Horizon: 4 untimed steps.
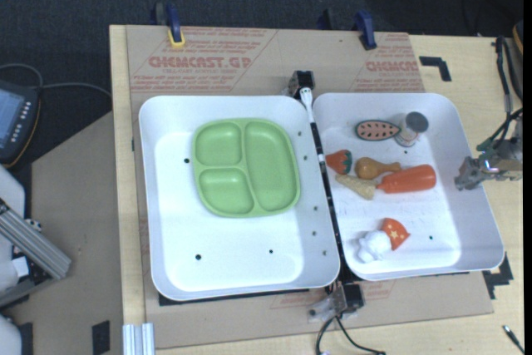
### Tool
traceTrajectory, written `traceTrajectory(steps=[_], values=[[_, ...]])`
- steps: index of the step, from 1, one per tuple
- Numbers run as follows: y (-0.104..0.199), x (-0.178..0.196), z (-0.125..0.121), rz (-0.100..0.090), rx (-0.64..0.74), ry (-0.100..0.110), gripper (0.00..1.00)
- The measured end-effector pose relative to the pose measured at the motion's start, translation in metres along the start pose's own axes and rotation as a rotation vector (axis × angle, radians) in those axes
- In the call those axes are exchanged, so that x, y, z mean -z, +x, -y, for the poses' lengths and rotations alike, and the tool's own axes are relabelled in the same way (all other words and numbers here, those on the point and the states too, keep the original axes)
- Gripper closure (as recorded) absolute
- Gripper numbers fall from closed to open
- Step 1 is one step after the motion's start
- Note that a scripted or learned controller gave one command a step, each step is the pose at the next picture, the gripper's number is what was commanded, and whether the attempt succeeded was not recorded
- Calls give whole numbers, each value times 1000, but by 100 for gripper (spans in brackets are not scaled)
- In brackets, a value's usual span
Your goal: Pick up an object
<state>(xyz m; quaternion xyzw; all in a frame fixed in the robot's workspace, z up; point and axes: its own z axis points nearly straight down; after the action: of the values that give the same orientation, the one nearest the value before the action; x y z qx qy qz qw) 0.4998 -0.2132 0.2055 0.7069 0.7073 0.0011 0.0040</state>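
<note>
From my remote station, I see the metal gripper (480, 170) at the right bin's (465, 245) right rim; whether it is open or closed, I cannot tell. The long orange-red plastic piece (407, 179) lies mid-bin beside a tan toy drumstick (376, 170). A green divided plate (247, 166) sits in the left bin (166, 179).

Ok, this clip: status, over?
Gripper at right bin's right rim, nothing between fingers. Toy food clustered mid-bin: orange carrot nearest, untouched. Green divided plate in left bin. Nothing blocking the carrot.
</note>
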Motion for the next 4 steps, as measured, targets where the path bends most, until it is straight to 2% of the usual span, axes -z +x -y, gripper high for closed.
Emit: traceTrajectory(steps=[1, 2, 3, 4], values=[[0, 21, -1, -1, 1, 2, 100], [45, 29, -14, -3, 5, 3, 100], [91, 17, -28, -6, 5, 9, 100], [137, 13, -41, -5, 5, 7, 100]])
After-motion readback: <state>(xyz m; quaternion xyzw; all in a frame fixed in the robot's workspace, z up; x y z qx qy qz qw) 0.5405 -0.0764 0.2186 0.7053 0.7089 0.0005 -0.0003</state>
